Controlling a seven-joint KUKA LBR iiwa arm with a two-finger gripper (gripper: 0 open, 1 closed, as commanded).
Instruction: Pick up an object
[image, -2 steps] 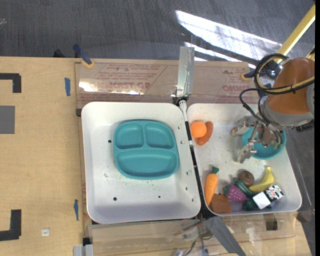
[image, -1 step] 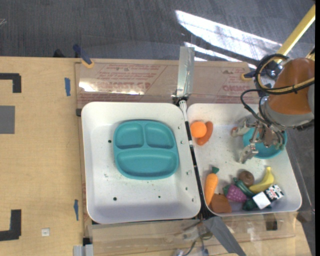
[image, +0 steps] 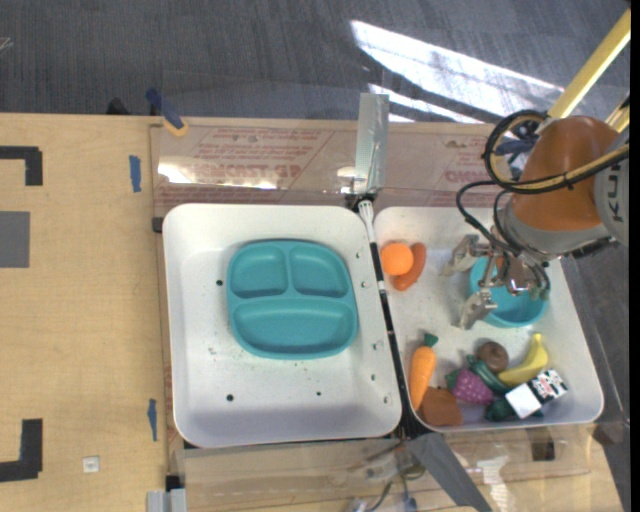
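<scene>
1. Bench (image: 80, 330): light wood. It carries two shallow white bins side by side, with a clear panel standing behind them.
2. Left bin (image: 190, 400): it has a teal divided plate (image: 292, 298) sitting about in the middle, three compartments.
3. Right bin (image: 580, 385): all the small stuff lives here, plus the arm working over its upper right part.
4. Arm (image: 565, 175): comes in from the right, orange band above the wrist, black cables looping around it.
5. Gripper (image: 492, 278): hanging right over a teal bowl (image: 518, 310) in the right bin. The metal fingers (image: 476, 305) look spread fairly wide and I can't see anything between them. One fingertip is down by the bowl's left rim, but whether it touches, can't tell.
6. Carrot (image: 422, 370): lying lengthwise along the bin's left wall, green top pointing up.
7. Orange fruit (image: 399, 261): up near the bin's top left corner, well apart from the gripper.
8. Banana (image: 528, 366): in the lower pile, just right of a brown round thing (image: 491, 353).
9. Purple grapes (image: 472, 386): next to a brown lump (image: 439, 406) at the bottom.
10. Small white and black box (image: 536, 392): lower right of the pile, beside the banana.
</scene>
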